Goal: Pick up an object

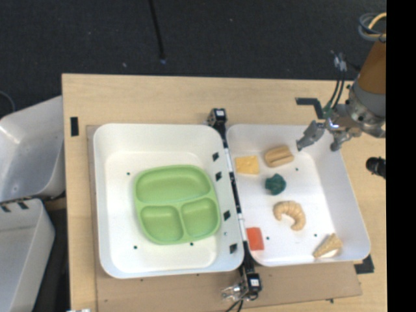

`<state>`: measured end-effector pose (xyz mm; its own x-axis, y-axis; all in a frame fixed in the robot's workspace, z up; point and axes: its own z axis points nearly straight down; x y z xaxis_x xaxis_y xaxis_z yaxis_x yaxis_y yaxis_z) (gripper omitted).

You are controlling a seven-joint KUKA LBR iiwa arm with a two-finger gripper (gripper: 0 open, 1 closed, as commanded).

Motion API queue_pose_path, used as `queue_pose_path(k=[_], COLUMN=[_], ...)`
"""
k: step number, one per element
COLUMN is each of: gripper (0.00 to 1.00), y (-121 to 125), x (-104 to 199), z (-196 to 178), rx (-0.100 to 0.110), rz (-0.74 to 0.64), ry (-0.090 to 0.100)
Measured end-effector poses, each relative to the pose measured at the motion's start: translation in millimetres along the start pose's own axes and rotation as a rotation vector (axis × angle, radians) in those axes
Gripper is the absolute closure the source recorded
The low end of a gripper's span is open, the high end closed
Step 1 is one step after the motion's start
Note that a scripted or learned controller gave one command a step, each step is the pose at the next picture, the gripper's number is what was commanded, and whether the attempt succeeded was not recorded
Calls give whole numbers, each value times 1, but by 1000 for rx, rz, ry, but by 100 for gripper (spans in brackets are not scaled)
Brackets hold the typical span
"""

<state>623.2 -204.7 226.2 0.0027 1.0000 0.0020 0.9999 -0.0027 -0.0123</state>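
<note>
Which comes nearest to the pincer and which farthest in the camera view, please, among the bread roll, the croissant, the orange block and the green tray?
From the pincer:
1. Bread roll, right bin's top, just left of it.
2. Croissant, right bin's middle, lower.
3. Orange block, right bin's bottom-left corner.
4. Green tray, in the left bin, farthest.

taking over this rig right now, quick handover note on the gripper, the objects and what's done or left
Gripper: open, holding nothing, over the upper right corner of the right bin.
Right bin holds: bread roll, yellow cheese block, dark green piece, croissant, orange-red block, sandwich wedge.
Left bin holds a green divided tray.
Done: nothing picked yet.
Left: lower onto one object, grip, lift. The bread roll is nearest the gripper.
</note>
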Motion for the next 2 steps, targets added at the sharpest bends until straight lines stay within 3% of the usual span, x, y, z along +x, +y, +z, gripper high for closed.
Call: queue_pose_path(k=[1,2], gripper=[0,0], y=[3,8], x=[1,-7], z=[-9,50], rx=[-14,-9], rz=[-3,-2], ry=[-2,-4])
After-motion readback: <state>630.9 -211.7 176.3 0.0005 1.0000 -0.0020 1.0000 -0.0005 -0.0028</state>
